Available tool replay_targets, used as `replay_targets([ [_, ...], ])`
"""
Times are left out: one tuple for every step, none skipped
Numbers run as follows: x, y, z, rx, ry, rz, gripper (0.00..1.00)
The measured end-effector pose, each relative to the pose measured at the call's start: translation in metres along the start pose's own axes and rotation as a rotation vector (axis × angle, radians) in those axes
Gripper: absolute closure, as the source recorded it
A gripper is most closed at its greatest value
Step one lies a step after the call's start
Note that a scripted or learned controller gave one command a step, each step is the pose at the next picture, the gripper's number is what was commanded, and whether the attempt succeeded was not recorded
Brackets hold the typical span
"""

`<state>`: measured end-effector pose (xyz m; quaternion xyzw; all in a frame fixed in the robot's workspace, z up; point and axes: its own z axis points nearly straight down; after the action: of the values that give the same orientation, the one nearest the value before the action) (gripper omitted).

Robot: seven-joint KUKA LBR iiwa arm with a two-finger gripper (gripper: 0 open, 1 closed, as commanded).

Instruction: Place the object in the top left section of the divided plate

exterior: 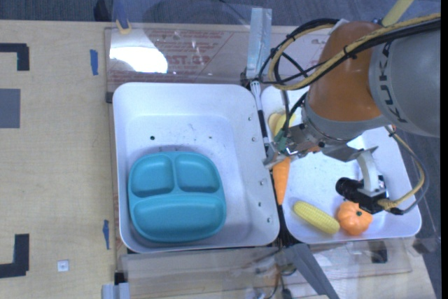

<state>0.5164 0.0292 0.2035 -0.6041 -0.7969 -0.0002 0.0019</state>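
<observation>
Across the grey arm runs "KUKA" (partly cut off). Its bulk hides the gripper, state unknowable, over the right bin's carrot. Left bin: teal divided plate.

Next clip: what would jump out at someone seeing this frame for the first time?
The big grey arm with its orange band looms over the right bin, reaching in from the right. In the left bin lies a blue divided plate, bright against the white. Toy food sits in the right bin: an ear of corn and an orange fruit near the front, a carrot by the left wall.
</observation>
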Motion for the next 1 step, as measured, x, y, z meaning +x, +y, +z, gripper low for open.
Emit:
replay_targets([
  [0.0682, 0.0046, 0.0507, 0.004, -0.001, -0.175, 1.00],
])
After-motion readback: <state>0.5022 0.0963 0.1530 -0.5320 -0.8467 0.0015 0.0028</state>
